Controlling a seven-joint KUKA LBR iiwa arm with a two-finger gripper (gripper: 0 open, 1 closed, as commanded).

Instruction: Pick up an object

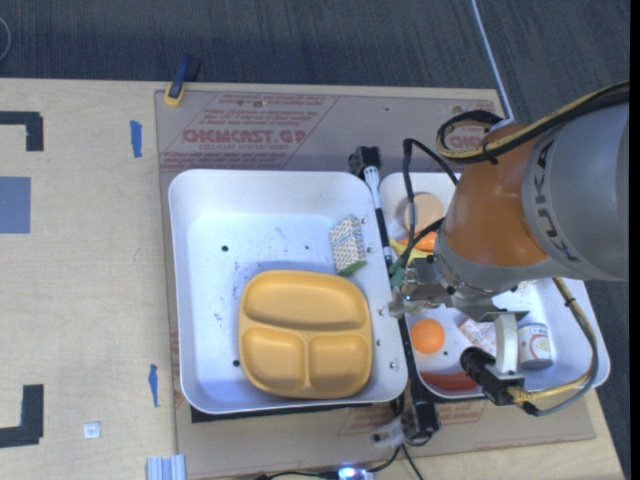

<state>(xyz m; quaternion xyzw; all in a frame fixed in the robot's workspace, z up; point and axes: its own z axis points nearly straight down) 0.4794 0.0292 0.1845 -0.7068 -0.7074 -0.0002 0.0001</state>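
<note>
Item: arm w/ gripper hanging low over the right bin, near its left wall; can't tell from here how the gripper is set, wrist is hiding it. Step, I'm judging: approaching for a pick, nothing lifted yet. Nearest candidate, an orange ball, is lying just below the gripper; next move is calling for centring over it and dropping. Left bin is holding a yellow tray.
</note>
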